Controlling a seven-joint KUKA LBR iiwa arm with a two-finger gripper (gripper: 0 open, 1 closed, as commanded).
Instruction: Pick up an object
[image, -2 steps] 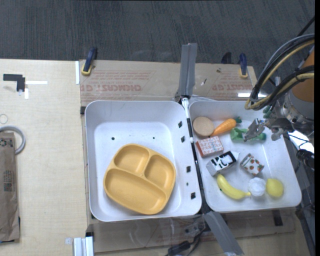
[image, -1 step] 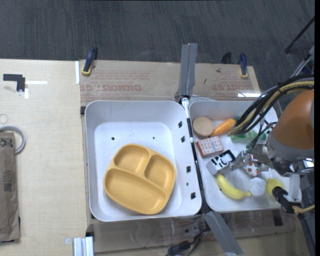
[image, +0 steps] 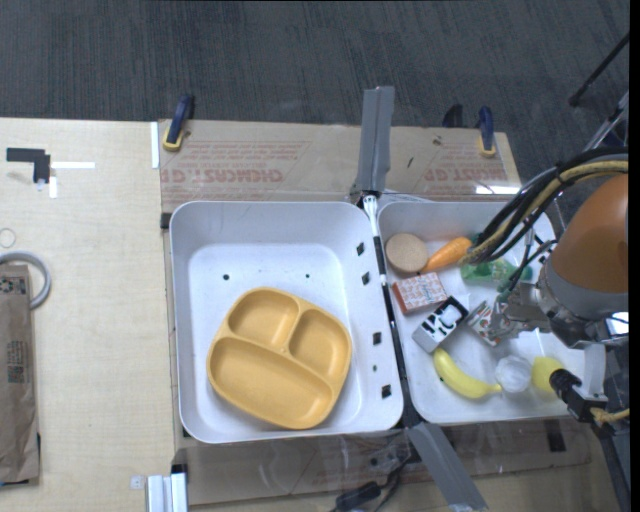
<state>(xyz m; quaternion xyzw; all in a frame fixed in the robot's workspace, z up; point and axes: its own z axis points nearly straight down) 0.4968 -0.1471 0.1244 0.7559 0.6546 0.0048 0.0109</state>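
The right bin (image: 425, 405) holds several small objects: a tan round disc (image: 406, 252), an orange carrot (image: 447, 252), a green item (image: 489, 268), a reddish patterned box (image: 419, 292), a black-and-white block (image: 441, 323), a banana (image: 462, 375), a clear round piece (image: 513, 374) and a yellow lemon (image: 546, 372). My gripper (image: 503, 322) hangs low over the right side of this bin, beside a small red-and-white item (image: 483, 322). The arm's orange band (image: 596, 240) covers the wrist.
A yellow divided plate (image: 280, 357) lies in the left bin (image: 190, 300). A grey divider (image: 376, 140) runs between the bins at the back. Cables (image: 540, 195) arc over the right bin's far corner. A brown bag (image: 15, 370) lies at the far left of the bench.
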